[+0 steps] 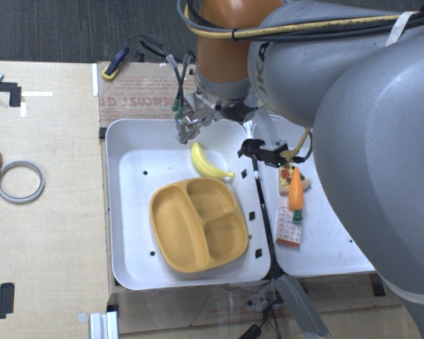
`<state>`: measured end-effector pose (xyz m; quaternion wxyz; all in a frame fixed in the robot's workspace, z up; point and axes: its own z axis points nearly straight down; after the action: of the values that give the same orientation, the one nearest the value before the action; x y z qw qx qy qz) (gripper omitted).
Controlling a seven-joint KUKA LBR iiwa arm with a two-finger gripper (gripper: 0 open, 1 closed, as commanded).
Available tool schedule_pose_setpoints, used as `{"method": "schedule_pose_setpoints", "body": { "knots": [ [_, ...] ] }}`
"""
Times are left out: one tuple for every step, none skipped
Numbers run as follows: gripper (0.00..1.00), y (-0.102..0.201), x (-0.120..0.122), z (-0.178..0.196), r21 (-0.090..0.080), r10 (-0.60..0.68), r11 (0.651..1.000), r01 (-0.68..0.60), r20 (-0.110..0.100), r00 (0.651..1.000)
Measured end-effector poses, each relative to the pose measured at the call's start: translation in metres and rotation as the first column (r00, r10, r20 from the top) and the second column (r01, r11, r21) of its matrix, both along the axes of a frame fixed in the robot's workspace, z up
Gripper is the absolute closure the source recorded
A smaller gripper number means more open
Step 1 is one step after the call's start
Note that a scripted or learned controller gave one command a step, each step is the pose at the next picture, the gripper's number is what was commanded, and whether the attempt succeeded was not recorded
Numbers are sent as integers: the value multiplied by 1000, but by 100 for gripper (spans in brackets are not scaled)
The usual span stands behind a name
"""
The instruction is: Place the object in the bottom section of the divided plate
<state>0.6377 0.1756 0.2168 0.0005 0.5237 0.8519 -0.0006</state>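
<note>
Nearest the camera: near rim of the left bin (191, 285), and just beyond it the yellow divided plate (198, 223), lying flat with 3 sections, 1 long at the left and 2 smaller at the right. Just beyond the plate's far edge, a banana (208, 162) on the bin floor, near end touching or almost touching the plate rim. Above the banana's far end, the gripper (188, 127), hanging low from the grey arm; cannot tell whether open or closed, and nothing visibly between its tips. In the right bin (339, 260), a carrot (295, 189) and a small red-and-white packet (290, 226), well apart from the plate. On the tabletop at far left, a roll of tape (19, 181).

Judged step: picking up the banana, not yet in the plate. Best done by centring over the banana's thick middle, closing across its narrow width, lifting clear of the plate rim, then carrying toward the near section and lowering before release.
</note>
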Motion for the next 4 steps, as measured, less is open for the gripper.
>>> {"method": "schedule_pose_setpoints", "body": {
  "knots": [
    [0,0,0,0,-1,0,1000,0,0,1000],
    [0,45,-64,-93,-1,-75,997,75,-2,997],
    [100,42,-63,-85,-3,-79,997,79,-4,997],
    [100,38,16,-4,-1,-203,979,203,1,979]
  ]
}}
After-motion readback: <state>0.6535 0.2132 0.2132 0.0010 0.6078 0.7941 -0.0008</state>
